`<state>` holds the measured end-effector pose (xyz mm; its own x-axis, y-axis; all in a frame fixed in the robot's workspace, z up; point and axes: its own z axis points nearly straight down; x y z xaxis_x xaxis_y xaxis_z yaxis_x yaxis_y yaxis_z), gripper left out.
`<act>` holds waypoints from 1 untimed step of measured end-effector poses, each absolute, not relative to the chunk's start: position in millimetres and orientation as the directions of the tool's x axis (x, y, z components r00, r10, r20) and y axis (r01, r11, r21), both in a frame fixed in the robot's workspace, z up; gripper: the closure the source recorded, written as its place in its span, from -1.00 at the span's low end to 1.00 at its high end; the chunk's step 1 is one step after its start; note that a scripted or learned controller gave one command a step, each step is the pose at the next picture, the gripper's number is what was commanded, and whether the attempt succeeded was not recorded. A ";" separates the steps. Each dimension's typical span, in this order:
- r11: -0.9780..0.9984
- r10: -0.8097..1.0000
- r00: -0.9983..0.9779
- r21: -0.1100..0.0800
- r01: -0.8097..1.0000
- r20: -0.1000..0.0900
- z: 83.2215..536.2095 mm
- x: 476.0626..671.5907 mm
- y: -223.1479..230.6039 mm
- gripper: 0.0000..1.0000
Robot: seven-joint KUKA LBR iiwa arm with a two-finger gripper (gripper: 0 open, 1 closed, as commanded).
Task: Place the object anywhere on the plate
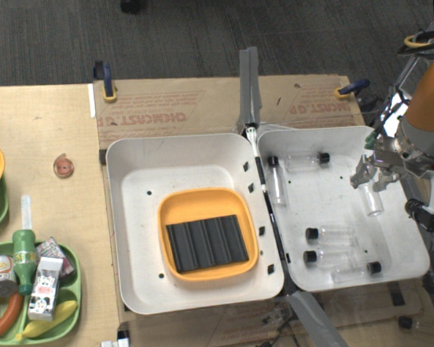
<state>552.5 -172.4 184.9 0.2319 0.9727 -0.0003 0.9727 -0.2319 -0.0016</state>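
An orange square plate lies in the left white bin, with a black ridged slab covering most of it. Over the right side of the right bin, my gripper hangs from the grey arm. A clear vial sticks out downward between its fingers, and the gripper is shut on it. The plate is well off to the gripper's left, across the divider between the bins.
Several clear vials with black caps lie in the right bin, one by the divider, one at the back, others at the front. A green tray of toy food sits on the bench at far left.
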 end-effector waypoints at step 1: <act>-0.153 0.988 0.153 -0.001 0.988 -0.001 219.5 598.3 -208.9 1.00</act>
